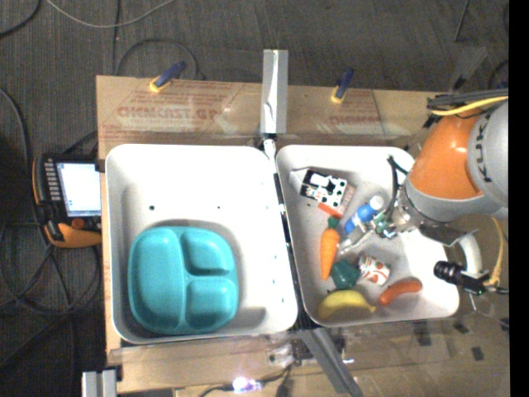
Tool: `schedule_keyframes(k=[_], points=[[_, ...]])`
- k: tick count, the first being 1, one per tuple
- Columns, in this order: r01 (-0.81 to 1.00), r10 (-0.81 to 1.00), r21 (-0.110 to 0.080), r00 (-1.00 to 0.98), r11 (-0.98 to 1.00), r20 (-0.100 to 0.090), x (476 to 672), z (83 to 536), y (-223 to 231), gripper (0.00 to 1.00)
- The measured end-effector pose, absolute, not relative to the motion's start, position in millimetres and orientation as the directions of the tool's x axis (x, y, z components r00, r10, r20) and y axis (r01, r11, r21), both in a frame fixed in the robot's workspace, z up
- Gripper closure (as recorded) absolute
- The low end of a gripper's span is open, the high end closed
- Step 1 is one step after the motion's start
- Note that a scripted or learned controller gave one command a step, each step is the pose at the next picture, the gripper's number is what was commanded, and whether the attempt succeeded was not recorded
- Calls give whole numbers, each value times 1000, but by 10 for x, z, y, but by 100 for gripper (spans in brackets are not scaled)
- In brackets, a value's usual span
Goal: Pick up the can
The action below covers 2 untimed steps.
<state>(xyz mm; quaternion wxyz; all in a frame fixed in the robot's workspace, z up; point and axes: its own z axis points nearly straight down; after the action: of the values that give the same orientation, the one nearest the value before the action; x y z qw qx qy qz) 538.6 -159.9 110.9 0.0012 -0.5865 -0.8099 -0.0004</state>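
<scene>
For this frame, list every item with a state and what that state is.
can: on its side in the right bin, not held
carrot: lying flat, beside the can
banana: lying at the bin's near wall
red pepper: lying flat, right of the banana
blue bottle: lying tilted, by the pincer
black-and-white box: lying flat at the bin's far end
teal tray: right side up in the left bin
pincer: low over the right bin

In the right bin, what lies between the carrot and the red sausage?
In the camera view, the can, white with red markings, lies between the carrot and the red sausage, on the floor of the right bin.
</scene>
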Motion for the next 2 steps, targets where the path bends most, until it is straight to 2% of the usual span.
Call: schedule_keyframes(k=[1,2], points=[[949,949,12,-314,314,-8,5095,905,-2099,0],[949,949,16,-315,315,-12,5115,1010,-2101,100]])
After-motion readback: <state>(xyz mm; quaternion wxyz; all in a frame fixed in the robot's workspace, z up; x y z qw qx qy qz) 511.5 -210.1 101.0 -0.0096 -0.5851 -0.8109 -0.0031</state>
